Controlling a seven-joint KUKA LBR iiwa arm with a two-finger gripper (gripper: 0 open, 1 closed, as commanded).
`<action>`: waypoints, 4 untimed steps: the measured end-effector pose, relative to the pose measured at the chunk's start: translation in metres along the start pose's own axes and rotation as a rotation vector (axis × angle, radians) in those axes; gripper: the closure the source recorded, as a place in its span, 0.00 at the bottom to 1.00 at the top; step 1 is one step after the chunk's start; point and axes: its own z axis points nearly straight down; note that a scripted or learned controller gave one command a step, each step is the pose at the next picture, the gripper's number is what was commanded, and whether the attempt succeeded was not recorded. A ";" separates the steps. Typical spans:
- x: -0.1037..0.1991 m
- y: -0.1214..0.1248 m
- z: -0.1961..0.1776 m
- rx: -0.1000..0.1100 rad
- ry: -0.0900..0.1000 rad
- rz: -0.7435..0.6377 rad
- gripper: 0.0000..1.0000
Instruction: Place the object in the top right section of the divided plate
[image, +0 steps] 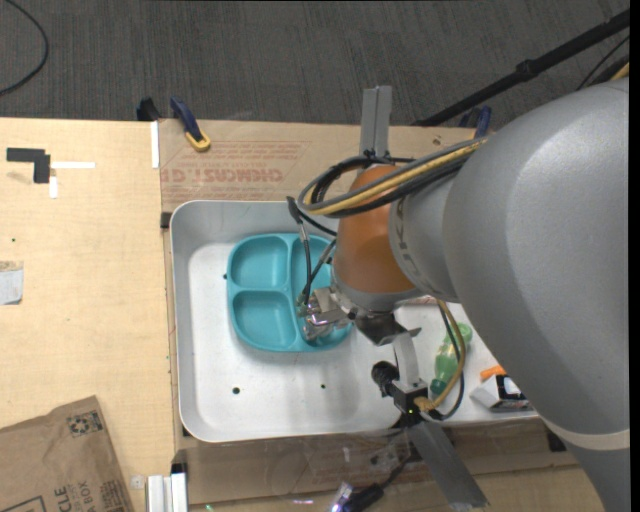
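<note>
My arm (520, 260), grey with an orange band (368, 235) above the wrist, reached in from the right and covered much of the right-hand side of the scene; my gripper (320, 322) hung over the near right part of the teal divided plate (262, 290); whether it was open or closed I cannot tell, since the metal parts there blurred together. The plate lay in the left white bin (200, 330), toward its far half, with its left compartments bare and its right side partly hidden beneath my wrist. The object of the task could not be made out at my gripper; nothing was plainly visible there between metal and plate. Black and yellow cables (340, 190) looped from the wrist across the plate's far right section. To the right, near my arm, lay a green item (446, 362) and a white item with an orange tip (497, 388); a cardboard sheet (240, 160) lay beyond the bin's far edge.
</note>
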 end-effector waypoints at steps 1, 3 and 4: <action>-0.022 0.021 -0.008 0.004 -0.001 -0.076 1.00; -0.006 0.035 -0.150 0.003 -0.002 -0.237 1.00; 0.013 -0.014 -0.004 -0.011 -0.003 -0.436 1.00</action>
